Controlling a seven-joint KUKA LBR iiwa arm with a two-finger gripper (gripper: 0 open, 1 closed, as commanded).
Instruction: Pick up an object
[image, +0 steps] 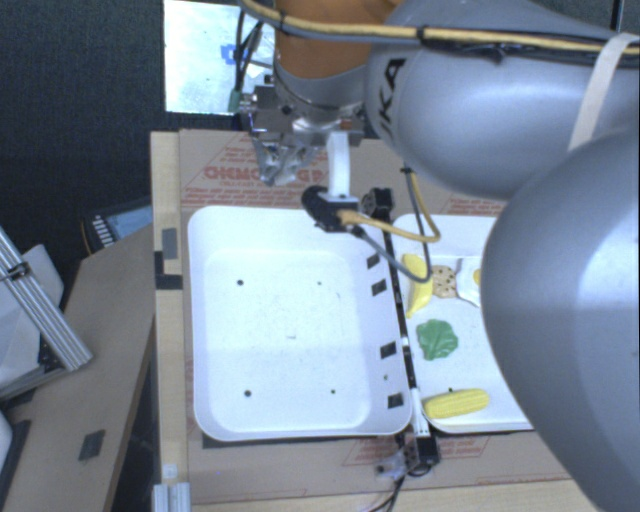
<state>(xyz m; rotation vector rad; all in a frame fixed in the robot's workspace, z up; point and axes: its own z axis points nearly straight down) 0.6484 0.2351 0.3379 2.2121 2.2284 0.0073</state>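
Note:
My gripper (283, 165) hangs above the cardboard just behind the far edge of the left bin (285, 330), pointing down, with nothing visible in it. The objects lie in the right bin (455, 232): a yellow banana-shaped piece (418, 282), a small speckled biscuit-like piece (446, 281), a green leafy piece (437, 339) and a yellow corn cob (457, 403) near the front edge. The arm's grey body hides most of the right bin.
A black plug with a yellow cable (330, 208) hangs beside the gripper, over the left bin's far right corner. Black clips (389, 350) sit along the wall between the bins. Aluminium rails (40, 310) stand at the far left, off the bench.

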